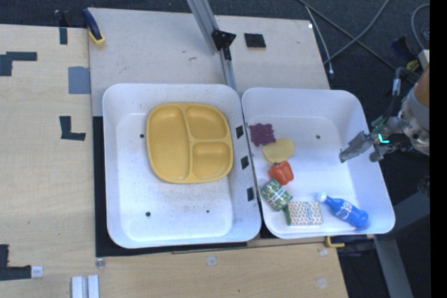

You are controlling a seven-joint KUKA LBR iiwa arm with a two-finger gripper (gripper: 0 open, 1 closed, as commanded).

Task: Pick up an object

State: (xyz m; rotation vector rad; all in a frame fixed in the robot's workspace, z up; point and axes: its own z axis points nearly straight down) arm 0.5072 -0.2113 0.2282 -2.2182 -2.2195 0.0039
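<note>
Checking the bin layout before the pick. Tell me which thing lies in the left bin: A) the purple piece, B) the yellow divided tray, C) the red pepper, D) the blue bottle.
B: the yellow divided tray sits in the left bin, while the small items lie in the right bin.

2 white bins [122, 171], 1 yellow tray [188, 142], 6 small objects [281, 172] in the right bin.

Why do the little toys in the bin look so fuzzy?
Camera view: the whole picture is soft and low in detail, so the blue bottle and green packet blur; the light is even, with faint shadows; the gripper at the right bin rim is blurry too.
</note>
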